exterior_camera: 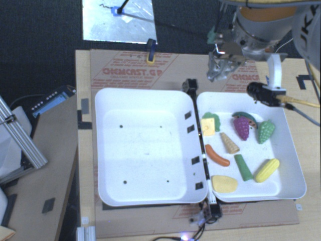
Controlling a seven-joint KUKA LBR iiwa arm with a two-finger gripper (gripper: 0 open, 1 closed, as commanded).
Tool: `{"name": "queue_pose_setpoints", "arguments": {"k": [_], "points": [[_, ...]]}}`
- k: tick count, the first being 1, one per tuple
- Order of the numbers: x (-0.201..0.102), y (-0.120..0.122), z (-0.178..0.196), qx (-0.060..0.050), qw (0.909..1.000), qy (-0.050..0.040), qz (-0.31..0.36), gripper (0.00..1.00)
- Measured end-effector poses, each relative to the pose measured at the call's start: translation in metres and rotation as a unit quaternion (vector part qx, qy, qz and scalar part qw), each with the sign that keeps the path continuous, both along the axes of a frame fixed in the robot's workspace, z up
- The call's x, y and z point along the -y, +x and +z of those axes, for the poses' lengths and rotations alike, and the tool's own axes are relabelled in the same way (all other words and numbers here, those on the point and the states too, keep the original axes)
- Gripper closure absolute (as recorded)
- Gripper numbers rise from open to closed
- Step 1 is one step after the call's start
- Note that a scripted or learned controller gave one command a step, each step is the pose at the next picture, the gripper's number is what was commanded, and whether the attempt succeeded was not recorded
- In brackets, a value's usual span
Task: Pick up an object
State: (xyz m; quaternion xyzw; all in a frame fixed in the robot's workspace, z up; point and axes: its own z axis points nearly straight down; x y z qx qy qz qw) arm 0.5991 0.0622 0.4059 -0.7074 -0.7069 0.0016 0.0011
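So the arm is seen coming in from the top right, grey with the orange band, wrist pointed down over the far edge of the bench, just past the back rim of the right bin. The gripper is hung above the printed cardboard there, not inside either bin. How far the fingers are spread honestly can't be made out, since that bit is just a blurry metallic clump, and nothing can be seen held in it.

Going left to right: the left bin is sat toward the bench's left side, with the right bin butted up against it.

The pickable stuff is all laid in the right bin. Along its left wall a yellow cheese wedge is found, with an orange sausage nearer the front and a yellow lemon-ish piece at the front left corner. A tan cone is placed mid-bin, purple grapes behind it, a green stick in front. Toward the right wall, a green bumpy piece and a yellow corn cob are seen.
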Motion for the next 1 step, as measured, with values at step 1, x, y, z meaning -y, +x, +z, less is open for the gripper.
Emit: {"name": "queue_pose_setpoints", "arguments": {"k": [1], "points": [[0.0026, -0.0431, 0.0881, 0.007, 1.0000, 0.0016, 0.003, 1.00]]}}
